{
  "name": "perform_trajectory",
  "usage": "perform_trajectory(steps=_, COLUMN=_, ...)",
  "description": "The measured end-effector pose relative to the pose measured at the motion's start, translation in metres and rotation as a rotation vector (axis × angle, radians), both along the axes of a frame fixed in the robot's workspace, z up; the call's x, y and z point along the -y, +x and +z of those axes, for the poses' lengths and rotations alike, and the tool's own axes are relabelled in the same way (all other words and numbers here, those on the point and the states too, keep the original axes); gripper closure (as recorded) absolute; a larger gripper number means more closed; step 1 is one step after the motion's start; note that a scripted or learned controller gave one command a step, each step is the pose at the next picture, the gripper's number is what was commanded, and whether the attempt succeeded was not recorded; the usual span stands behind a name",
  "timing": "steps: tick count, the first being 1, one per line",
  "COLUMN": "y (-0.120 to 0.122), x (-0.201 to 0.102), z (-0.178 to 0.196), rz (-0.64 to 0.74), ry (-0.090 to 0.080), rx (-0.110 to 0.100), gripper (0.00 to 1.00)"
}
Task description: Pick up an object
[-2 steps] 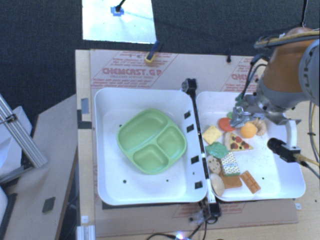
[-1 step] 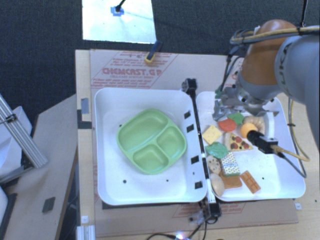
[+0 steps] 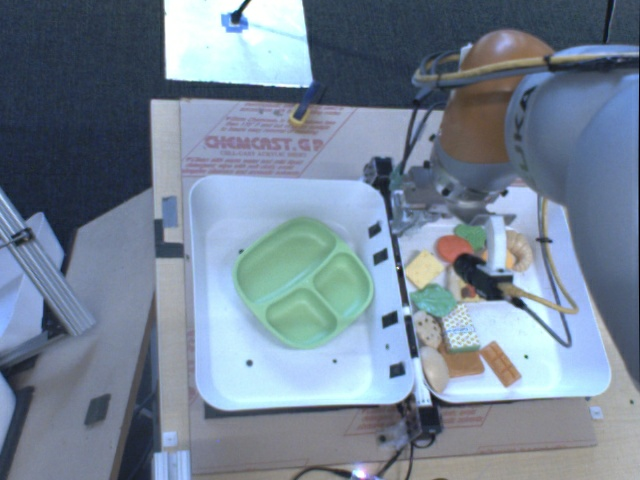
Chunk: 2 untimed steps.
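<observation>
Just beside end effector (image 3: 398, 206), yellow slice (image 3: 424, 268)

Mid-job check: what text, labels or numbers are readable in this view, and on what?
"CHEMCAST GP": large red print on the brown sheet under the left bin.
Smaller red lines above it: too blurred to read.
Red print at the sheet's near edge: too blurred to read.
</observation>
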<state>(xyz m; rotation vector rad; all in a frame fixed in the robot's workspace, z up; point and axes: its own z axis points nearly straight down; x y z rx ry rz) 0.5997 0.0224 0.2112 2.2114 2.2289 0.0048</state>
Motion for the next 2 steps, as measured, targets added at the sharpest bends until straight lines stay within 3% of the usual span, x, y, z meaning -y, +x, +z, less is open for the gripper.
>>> perform_trajectory(steps=1, y=0.0279, x=-0.0420, z=0.0042, rz=0.000, ry=0.001, rx=0.001, gripper=1.00)
perform_trajectory(steps=2, y=0.0240, x=-0.0498, z=0.0060, rz=-0.002, ry=-0.001, rx=-0.002, gripper=1.00)
